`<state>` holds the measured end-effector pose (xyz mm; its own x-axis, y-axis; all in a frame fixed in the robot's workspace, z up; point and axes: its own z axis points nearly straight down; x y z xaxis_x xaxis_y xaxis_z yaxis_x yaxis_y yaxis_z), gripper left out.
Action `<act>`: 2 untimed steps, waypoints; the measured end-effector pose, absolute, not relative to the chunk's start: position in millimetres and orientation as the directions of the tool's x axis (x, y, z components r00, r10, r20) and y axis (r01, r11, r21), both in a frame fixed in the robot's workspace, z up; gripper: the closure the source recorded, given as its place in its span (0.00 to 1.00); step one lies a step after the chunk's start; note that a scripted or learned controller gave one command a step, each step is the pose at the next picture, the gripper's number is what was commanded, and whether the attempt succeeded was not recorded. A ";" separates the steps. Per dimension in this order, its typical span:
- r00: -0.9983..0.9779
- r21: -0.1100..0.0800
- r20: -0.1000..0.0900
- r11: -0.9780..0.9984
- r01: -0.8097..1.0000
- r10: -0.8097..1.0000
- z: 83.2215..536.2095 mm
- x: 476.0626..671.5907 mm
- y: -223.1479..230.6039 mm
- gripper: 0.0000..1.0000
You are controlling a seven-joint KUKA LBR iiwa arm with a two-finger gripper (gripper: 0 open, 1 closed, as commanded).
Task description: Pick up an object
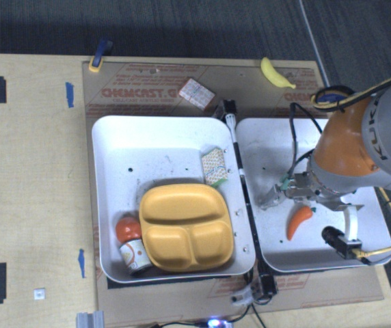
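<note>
The robot's claw [272,198] hangs low in the right bin [264,139] beside an orange carrot [298,222], seemingly lining up a pick; its state cannot be told.

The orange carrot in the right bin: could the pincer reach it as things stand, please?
Probably yes: the carrot lies in the open on the right bin floor, just below the pincer, with nothing over it.

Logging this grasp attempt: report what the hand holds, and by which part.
Cannot be told. The hand sits in the right bin beside the carrot, but the carrot lies on the bin floor, not visibly gripped.
</note>
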<state>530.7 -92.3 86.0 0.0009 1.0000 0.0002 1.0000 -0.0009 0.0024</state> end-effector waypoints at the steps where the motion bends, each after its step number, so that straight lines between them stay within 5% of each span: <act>1: 0.001 0.005 -0.001 -0.001 1.000 1.000 86.3 482.5 -104.0 0.00; 2: 0.001 0.009 -0.002 -0.001 1.000 1.000 96.4 483.9 -103.8 1.00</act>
